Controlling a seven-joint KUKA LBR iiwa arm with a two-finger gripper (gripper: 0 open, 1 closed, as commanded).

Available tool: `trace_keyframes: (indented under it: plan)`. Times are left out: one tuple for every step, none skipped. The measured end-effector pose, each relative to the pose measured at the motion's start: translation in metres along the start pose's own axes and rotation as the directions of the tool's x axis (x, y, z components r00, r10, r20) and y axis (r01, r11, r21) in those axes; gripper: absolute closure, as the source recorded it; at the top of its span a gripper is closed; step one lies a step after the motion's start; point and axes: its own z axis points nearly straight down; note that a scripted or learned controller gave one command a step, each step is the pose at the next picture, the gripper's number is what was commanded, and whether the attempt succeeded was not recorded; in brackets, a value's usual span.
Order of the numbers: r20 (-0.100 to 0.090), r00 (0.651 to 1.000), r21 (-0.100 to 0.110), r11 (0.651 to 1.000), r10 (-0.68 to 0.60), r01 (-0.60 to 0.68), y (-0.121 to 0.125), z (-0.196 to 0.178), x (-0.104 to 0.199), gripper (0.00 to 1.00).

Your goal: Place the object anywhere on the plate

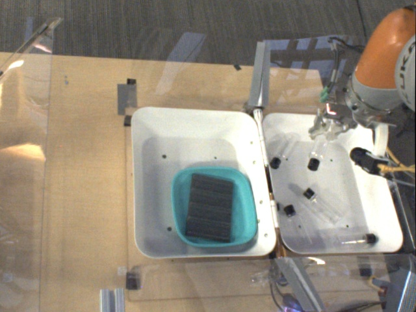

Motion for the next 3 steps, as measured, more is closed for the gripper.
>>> trace_keyframes:
  plan:
    - [-0.001,0.996,0.003,0.996,-0.086,0.086,-0.042,0.021,0.085,1.0]
    - [-0.002,1.0,0.004,1.0,-0.031,0.031,-0.109,0.013,0.162,1.0]
    - [-0.002,1.0,0.003,1.0,-0.029,0.029,-0.109,0.013,0.162,0.0]
